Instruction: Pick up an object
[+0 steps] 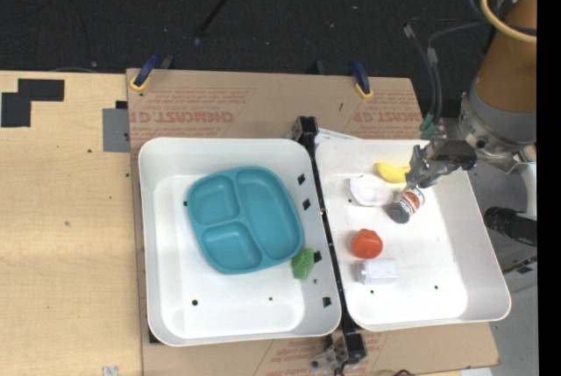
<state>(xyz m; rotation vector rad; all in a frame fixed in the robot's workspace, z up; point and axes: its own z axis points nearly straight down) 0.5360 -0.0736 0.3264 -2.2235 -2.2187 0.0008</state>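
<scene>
My gripper (422,170) hangs over the upper right part of the right bin (478,278). Just below and left of it a small can (408,204) with a red and white label is tilted, its top end right at the gripper's tip. Whether the can is held or lies on the bin floor is unclear. A yellow piece (392,171) lies just left of the gripper, with a white lump (367,190) beside it. Lower in the same bin are a red round thing (367,243) and a small white block (379,272).
The left bin (166,278) holds a teal divided plate (244,218) and a small green piece (303,264) at the plate's lower right edge. A black divider (317,208) runs between the bins. Brown cardboard lies under both bins.
</scene>
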